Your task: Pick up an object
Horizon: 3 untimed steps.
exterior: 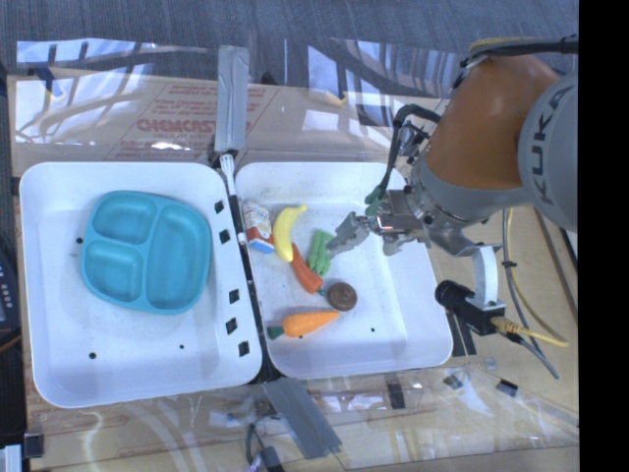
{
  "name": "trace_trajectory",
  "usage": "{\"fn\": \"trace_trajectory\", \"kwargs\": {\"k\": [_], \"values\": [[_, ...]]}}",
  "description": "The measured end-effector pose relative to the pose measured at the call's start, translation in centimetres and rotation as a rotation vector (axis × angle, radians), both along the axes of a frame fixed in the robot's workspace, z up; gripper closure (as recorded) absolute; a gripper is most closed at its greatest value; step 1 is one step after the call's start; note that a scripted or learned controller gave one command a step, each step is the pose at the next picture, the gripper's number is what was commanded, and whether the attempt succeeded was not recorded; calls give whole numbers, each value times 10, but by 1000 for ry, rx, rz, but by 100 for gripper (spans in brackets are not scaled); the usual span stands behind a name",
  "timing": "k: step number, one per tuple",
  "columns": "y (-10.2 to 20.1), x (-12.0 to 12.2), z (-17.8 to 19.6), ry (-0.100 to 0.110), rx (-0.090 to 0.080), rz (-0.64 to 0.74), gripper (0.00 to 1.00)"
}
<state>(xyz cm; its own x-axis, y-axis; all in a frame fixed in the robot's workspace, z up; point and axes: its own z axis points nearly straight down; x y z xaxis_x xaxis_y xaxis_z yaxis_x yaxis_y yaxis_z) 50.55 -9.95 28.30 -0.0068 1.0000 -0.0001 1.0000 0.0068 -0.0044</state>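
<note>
A: Spanning the frame's middle: two white bins [59, 362], the left one holding a blue divided plate [147, 251].

B: And reaching in from the upper right?

A: Grey arm [491, 136], gripper [346, 234] hanging over the right bin, jaws spread, gripping nothing.

B: Lying beneath?

A: Banana [286, 231], carrot [310, 324], green-and-orange vegetable [313, 261], small carton [257, 226], brown disc [341, 295]. Nothing lifted yet; picking still to do.

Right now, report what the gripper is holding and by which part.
Nothing is held. The gripper hangs open over the right bin, its fingers bare, just right of the green toy.
</note>
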Motion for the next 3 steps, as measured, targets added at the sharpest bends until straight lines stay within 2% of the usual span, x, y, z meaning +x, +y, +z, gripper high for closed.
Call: {"fn": "trace_trajectory", "kwargs": {"k": [1, 2, 3], "values": [[4, 107, -89, 2, 1, 112, 0], [-14, 109, -186, -13, -1, 194, 0], [-14, 107, -181, -3, 0, 195, 100]]}}
